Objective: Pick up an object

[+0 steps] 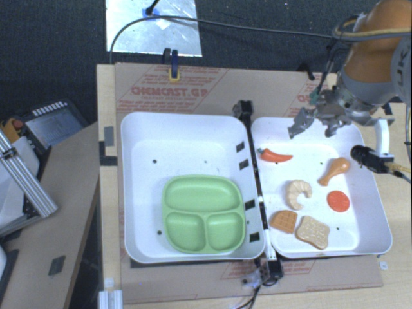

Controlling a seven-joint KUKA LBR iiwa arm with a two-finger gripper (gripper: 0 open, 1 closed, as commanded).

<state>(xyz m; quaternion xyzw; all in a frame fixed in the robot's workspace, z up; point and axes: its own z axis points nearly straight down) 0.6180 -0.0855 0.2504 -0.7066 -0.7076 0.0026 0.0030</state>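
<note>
Behind both bins (132,172), "CHEMCAST GP" cardboard (170,90).

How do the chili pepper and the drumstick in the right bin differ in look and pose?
The chili pepper is red-orange with a green stem; the drumstick is tan-brown. The pepper is thin and tapered, while the drumstick is thicker, with a bulging end and a narrow bone end. The pepper lies nearly level near the bin's left wall; the drumstick lies at a slant nearer the right side. Both rest loose on the right bin floor, apart from the gripper above.
</note>
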